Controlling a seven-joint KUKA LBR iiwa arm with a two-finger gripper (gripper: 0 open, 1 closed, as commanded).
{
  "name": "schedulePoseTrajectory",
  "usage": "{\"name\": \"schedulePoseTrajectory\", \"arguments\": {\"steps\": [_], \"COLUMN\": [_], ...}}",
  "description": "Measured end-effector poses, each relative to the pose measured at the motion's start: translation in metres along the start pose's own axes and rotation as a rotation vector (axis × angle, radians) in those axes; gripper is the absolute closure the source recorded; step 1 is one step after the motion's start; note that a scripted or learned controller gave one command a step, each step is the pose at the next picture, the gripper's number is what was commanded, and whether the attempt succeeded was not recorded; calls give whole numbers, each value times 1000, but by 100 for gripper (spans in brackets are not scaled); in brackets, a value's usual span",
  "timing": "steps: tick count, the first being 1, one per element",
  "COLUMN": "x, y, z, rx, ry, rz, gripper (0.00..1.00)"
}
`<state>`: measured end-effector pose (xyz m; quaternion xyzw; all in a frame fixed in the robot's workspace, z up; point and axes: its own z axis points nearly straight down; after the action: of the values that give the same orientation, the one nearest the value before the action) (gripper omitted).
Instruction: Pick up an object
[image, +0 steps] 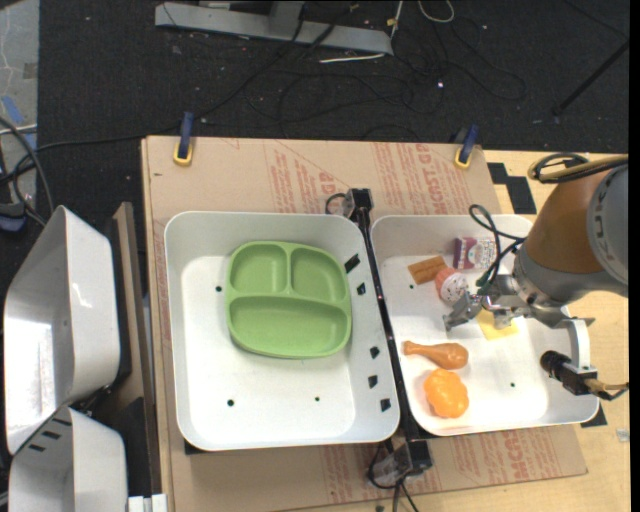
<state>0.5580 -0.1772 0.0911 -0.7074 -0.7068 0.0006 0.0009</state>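
Over the right-hand bin (565, 410), toward the middle right of the frame, I have the tool (478, 309) down low among the toys, its metal tip just beside a small yellow block (497, 327) and close under a pink-and-white ball (453, 287). I cannot tell from this angle whether it is open or closed, and I see nothing lifted, so I judge the pick not yet made. Candidates sit all around it: an orange stick (426, 269) and a purple cup (465, 249) toward the top of that bin, a chicken drumstick (436, 352) and an orange fruit (446, 393) lower down. Left of centre, the other bin (200, 400) holds a green divided plate (289, 299), well apart from the arm. Closing on something and raising it are both left.
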Motion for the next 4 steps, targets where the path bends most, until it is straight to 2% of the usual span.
{"name": "schedulePoseTrajectory", "arguments": {"steps": [1,3,4], "x": [0,-2,48], "y": [1,6,11], "z": [-11,-127,-138], "rx": [-3,-8,-5], "ry": [-1,-2,0], "rz": [0,-4,-9], "gripper": [100,100,100]}}
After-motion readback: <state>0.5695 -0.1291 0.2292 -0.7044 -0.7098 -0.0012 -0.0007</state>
